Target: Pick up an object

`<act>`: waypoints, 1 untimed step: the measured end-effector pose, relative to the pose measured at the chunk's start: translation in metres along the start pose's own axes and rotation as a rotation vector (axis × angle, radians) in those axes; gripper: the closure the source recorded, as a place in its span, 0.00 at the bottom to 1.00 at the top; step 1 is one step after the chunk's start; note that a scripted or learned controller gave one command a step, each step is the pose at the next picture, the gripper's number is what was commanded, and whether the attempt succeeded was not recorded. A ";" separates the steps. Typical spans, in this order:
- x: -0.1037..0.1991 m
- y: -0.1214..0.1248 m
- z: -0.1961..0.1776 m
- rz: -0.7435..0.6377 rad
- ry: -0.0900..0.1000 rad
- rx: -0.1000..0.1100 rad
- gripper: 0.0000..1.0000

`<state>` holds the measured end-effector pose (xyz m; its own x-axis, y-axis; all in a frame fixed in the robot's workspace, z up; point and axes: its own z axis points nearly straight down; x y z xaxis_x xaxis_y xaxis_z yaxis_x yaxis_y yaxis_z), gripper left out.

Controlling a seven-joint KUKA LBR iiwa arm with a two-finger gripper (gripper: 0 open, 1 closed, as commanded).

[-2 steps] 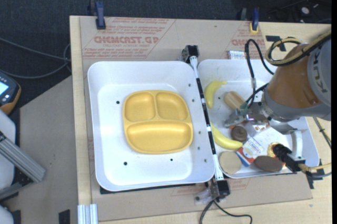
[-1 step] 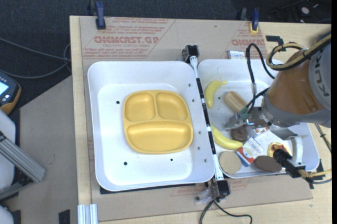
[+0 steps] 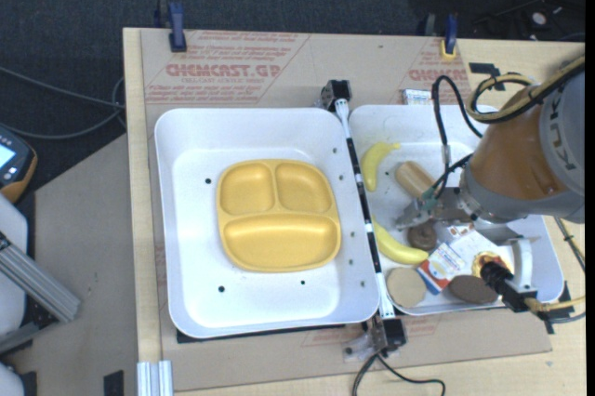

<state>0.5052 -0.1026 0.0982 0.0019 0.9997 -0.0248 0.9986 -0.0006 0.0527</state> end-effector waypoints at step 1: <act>-0.001 -0.010 -0.001 -0.003 0.004 -0.006 0.00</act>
<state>0.4951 -0.1033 0.0986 -0.0012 0.9998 -0.0214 0.9983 0.0024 0.0582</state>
